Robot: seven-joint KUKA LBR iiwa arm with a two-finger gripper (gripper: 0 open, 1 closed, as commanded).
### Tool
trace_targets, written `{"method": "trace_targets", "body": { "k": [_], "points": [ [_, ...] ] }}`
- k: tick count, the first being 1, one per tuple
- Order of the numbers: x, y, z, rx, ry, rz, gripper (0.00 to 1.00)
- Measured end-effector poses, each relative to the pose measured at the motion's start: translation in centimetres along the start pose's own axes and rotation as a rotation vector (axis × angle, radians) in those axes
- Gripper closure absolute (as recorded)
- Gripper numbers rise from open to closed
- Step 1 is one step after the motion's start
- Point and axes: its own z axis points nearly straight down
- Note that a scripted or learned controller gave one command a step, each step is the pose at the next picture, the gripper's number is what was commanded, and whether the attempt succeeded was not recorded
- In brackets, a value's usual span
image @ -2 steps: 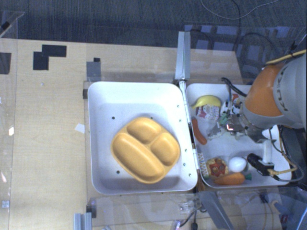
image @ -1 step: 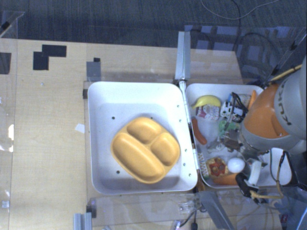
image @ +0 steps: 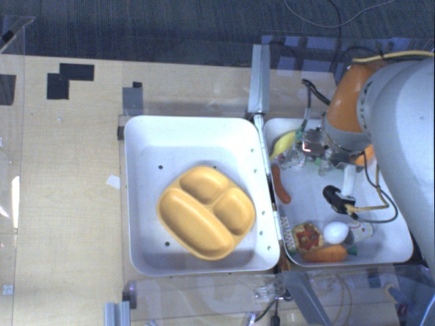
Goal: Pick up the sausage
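Observation:
The sausage is a short reddish-brown link lying along the left wall of the right bin, roughly lengthwise to that wall. My gripper hangs low over the back left part of this bin, just above and to the right of the sausage's far end, close to a yellow banana. Nothing shows held in it. The grey arm with its orange band covers the bin's back right corner.
At the front of the right bin lie a carrot, a white egg and a red and yellow packet. A dark cable end hangs mid-bin. The left bin holds a yellow three-part dish.

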Motion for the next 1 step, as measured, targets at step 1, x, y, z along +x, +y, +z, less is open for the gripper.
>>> {"method": "trace_targets", "body": {
  "k": [1],
  "points": [
    [-0.57,-3.66,-0.12,-0.002,-0.001,0.082,0.0]
  ]
}}
